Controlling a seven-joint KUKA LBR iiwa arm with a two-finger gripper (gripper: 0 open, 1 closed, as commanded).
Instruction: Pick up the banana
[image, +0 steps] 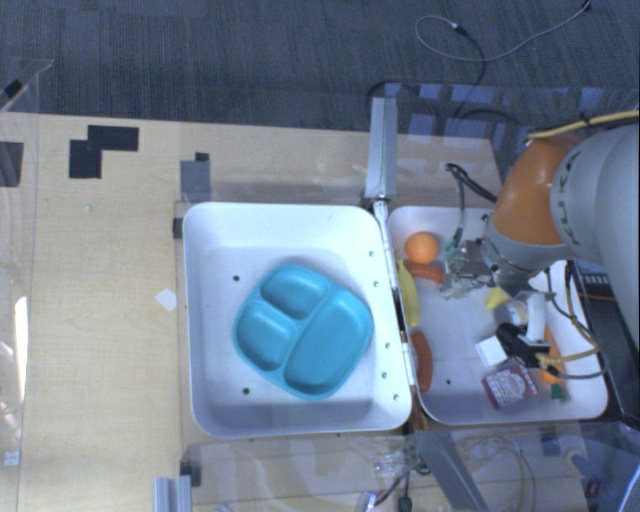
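Observation:
The banana (408, 294) lies lengthwise against the left wall of the right bin (455, 398), just below an orange (422, 247). My gripper (460, 275) hangs over the upper middle of that bin, a short way to the right of the banana and beside the orange. A red-orange piece (428, 272) lies between the gripper and the banana. The grey arm with its orange band (530, 200) comes in from the right and hides the bin's upper right part.
The left bin (215, 240) holds a blue divided plate (303, 330). In the right bin there are also a brown sausage (423, 361), a yellow piece (497, 297), a white block (490, 350) and a maroon packet (510, 384).

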